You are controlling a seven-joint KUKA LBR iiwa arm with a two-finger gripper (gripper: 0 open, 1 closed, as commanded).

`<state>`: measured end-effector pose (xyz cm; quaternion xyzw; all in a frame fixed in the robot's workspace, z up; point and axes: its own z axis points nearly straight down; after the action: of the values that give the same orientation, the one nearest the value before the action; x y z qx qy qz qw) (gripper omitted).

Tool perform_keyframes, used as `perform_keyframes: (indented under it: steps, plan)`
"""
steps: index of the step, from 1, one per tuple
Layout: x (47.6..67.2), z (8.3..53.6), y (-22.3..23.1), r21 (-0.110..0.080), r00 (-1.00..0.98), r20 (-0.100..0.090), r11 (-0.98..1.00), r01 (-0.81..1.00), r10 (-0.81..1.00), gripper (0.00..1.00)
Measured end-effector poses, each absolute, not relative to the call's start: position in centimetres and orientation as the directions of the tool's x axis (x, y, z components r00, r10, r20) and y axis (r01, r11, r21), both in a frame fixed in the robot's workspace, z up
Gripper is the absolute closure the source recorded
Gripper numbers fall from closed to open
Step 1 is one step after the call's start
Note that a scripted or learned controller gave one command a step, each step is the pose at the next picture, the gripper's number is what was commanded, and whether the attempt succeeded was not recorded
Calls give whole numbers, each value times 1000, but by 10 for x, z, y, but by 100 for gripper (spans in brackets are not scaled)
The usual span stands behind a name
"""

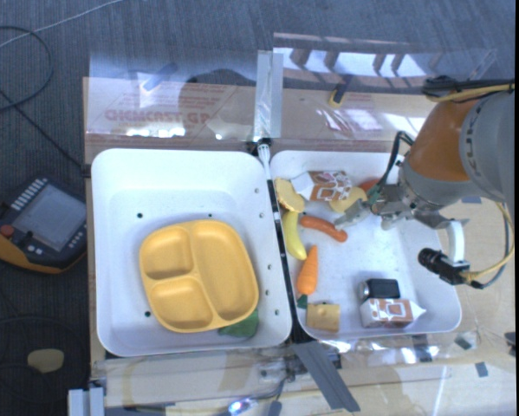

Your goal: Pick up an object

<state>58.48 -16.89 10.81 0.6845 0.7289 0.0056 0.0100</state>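
Carrot (322, 227), probably light slippery plastic, is best grabbed across its thicker middle; gripper (382, 208) is hung just beside it, open or shut can't be told.

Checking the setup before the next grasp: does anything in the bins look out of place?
One thing: a green item lies mostly hidden under the yellow divided plate in the left bin. The food items in the right bin are just loosely scattered.
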Motion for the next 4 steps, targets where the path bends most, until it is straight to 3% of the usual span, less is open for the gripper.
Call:
perform_keyframes:
  steps: [1,2,3,4]
  plan:
    - [613,90,-125,13,-78,-4,78,997,997,0]
    - [660,87,-128,-46,-44,5,44,998,999,0]
    - [659,94,-128,-54,-46,0,46,998,999,100]
    - [659,94,-129,-52,-46,-1,46,998,999,0]
